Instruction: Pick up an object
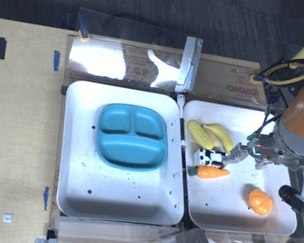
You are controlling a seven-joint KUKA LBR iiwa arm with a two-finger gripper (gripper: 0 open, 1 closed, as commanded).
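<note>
Pale wooden desk (13,142) carries two shallow white bins side by side, dark carpet beyond it. Nearest the camera, in the right bin (228,214), an orange fruit (260,202) lies alone by the front right corner. Further in, a carrot (212,173) lies crosswise near the divider, and a small black-and-white toy (210,157) sits touching its far side. Gripper (233,157) reaches in from the right, low over the bin, tip just beside the black-and-white toy and above the carrot's right end; cannot tell whether it is spread or closed, nothing visibly between it. Beyond, corn cob (200,134) and banana (221,136) lie together. Left bin (74,186) holds a blue divided plate (133,136), centred. Farthest: clear plastic sheet (127,58), grey bar (189,64).
</note>
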